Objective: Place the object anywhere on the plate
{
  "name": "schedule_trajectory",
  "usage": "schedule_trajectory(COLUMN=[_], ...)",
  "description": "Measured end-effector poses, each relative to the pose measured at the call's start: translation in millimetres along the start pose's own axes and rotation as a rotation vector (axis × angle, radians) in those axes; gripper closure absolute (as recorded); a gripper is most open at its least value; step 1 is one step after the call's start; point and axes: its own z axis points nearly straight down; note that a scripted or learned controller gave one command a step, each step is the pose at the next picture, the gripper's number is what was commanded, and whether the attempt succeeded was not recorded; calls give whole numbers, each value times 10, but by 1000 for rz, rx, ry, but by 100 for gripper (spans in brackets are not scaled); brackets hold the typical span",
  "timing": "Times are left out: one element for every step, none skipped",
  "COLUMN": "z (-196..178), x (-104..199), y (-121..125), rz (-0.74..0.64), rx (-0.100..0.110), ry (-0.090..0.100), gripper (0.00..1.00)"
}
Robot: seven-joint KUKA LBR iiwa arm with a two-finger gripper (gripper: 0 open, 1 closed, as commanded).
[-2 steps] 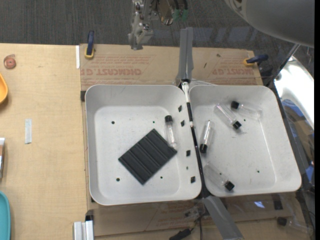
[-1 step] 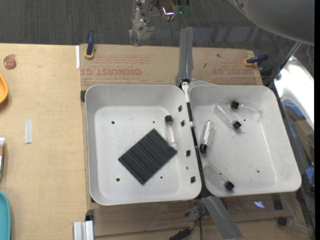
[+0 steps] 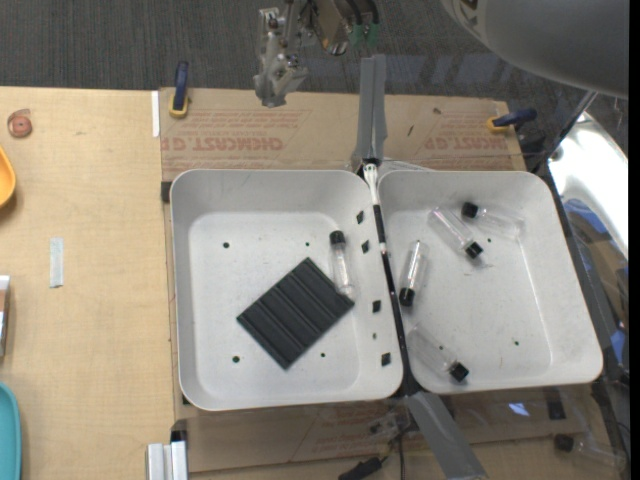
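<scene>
One capped vial point(image 3: 341, 262) lies lengthwise beside plate point(image 3: 295, 312), cap up-frame.

Two white bins are sitting side by side on the counter, the left bin point(image 3: 200, 368) and the right bin point(image 3: 560, 358). One dark ridged plate point(image 3: 295, 312) is lying in the left bin, with one clear vial point(image 3: 341, 260) beside it. Four clear black-capped vials are lying in the right bin: point(image 3: 411, 273), point(image 3: 456, 236), point(image 3: 490, 217), point(image 3: 440, 358).

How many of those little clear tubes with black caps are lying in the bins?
5: one in the left bin beside the dark ridged plate, at; four in the right bin, at.
</scene>
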Motion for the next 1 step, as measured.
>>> schedule_trajectory(z=[-96], x=[-12], y=[-9], rz=[3], rx=[-1], ry=[-5], gripper=[100])
